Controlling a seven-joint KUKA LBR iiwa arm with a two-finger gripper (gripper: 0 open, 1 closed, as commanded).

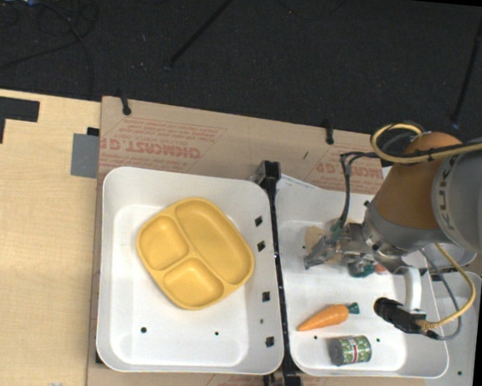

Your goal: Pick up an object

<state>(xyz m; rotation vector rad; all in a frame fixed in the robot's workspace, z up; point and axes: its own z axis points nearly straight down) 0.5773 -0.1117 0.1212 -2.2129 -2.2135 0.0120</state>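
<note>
My gripper [337,255] hangs low over the upper middle of the right bin [430,367]. A small pale tan object [313,236] lies just to its left, partly hidden by it. An orange toy carrot [326,318] with a green tip lies on the bin floor below the gripper, clear of it. Just below the carrot, a small green can [350,350] lies on its side near the front wall. I see nothing held in the gripper.
A yellow three-compartment plate [194,251] sits in the left bin [123,338]. A black divider [272,268] runs between the two bins. The grey and orange arm [421,194] covers the right bin's upper right part.
</note>
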